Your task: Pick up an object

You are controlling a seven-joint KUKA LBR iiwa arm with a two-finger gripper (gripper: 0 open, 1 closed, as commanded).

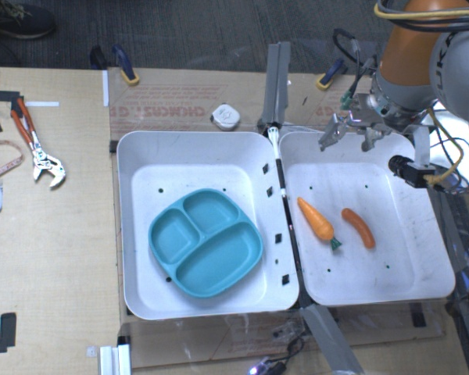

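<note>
An orange carrot (316, 220) with a small green tip lies in the right bin (422, 281), left of centre. Beside it to the right lies a shorter orange-red sausage (359, 227). My gripper (350, 137) hangs over the far edge of the right bin, well above and behind both objects. Its two fingers (331, 134) point down, spread apart, with nothing between them. The grey arm with its orange band rises to the upper right.
The left bin (141, 170) holds a blue divided plate (206, 243). A metal divider (277, 84) stands between the bins at the back. On the bench to the left lie a wrench (37, 151) and a tape roll (226, 116). Cables hang by the right bin's right edge.
</note>
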